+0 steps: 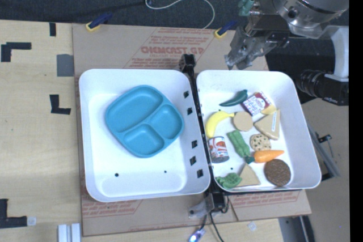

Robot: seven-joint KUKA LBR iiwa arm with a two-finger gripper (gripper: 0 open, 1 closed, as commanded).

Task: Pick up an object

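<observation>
The right bin (pixel 295 93) holds several toy foods: a yellow banana (pixel 217 121), a dark green pepper (pixel 233 99), a red-labelled packet (pixel 254 103), a small can (pixel 218 149), a carrot (pixel 267 155), a brown round patty (pixel 277 172), a cookie (pixel 260 141) and cheese wedges (pixel 269 125). My gripper (pixel 240 59) hangs above the far edge of the right bin, near its back left corner. Nothing shows between its fingers, which appear slightly apart and point down. The grey arm with its orange band fills the upper right.
The left bin (pixel 91 122) holds a blue divided plate (pixel 144 120). Black clips (pixel 188 62) join the two bins along the middle. A white cable (pixel 181 4) loops over the dark cloth behind. Cardboard lies under the bins.
</observation>
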